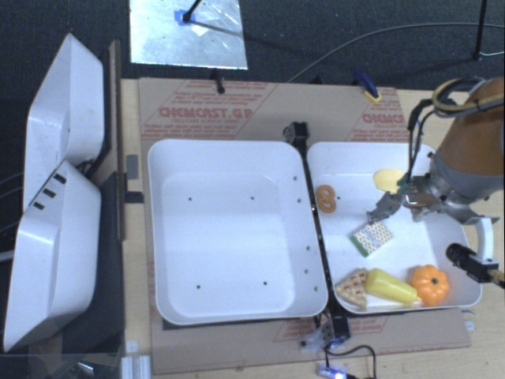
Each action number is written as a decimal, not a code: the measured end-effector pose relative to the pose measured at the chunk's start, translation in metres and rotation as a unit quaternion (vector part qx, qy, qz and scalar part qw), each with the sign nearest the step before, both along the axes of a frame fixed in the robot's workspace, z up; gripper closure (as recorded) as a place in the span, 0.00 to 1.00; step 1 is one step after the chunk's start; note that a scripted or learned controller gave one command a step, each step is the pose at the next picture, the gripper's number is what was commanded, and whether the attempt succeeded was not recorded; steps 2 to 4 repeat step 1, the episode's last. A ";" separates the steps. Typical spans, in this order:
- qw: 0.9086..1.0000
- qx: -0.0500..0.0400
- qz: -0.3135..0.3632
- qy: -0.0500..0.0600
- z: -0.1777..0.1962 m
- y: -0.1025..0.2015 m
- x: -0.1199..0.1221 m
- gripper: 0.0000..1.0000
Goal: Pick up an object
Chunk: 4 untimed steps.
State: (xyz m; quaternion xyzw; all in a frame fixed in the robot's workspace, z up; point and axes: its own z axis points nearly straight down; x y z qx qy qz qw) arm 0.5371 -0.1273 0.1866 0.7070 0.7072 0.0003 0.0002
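Observation:
The right bin (442,235) holds several small objects. A brown pretzel-like ring (325,198) lies by its left wall and a pale yellow piece (387,180) sits further back. A green-and-white checked block (372,237) lies in the middle. Along the front wall lie a pizza slice (353,287), a yellow pepper-like item (390,287) and an orange pumpkin (431,284). My gripper (398,210) hangs over the bin's middle, just behind and to the right of the checked block. It is open, with nothing between its fingers (381,209).
The left bin (166,212) stands beside the right one, with a black clamp (297,132) at the back of the shared wall. White housings (59,212) stand at the far left. A metal sheet (188,20) lies behind the bench.

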 end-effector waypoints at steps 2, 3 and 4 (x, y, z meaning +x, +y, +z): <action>1.000 0.000 0.000 0.000 -0.018 -0.034 0.055 0.00; 1.000 0.000 0.000 0.000 -0.018 -0.034 0.055 0.00; 1.000 0.000 0.000 0.000 -0.018 -0.034 0.055 0.00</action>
